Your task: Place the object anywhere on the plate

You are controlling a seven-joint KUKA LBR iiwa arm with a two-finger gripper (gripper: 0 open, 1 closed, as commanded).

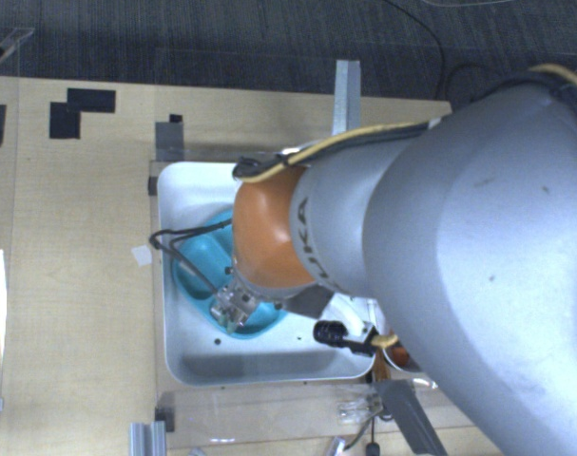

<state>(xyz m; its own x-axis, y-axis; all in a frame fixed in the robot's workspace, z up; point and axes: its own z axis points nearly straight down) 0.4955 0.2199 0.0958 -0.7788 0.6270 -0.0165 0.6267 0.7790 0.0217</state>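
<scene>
A light blue plate (201, 255) lies in the left white bin (188, 354), partly covered by the arm. The arm's orange band (269, 231) hangs over the plate's right side. My gripper (233, 310) reaches down over the plate's near right rim, its metal tip close to or touching the plate. The arm's bulk hides the space at the fingertips, and I make out no object there.
The grey arm (459, 255) covers the right bin and most of the frame's right half. A black cable loop (174, 240) sticks out over the plate's left part. Metal brackets (170, 139) stand at the bin's corners.
</scene>
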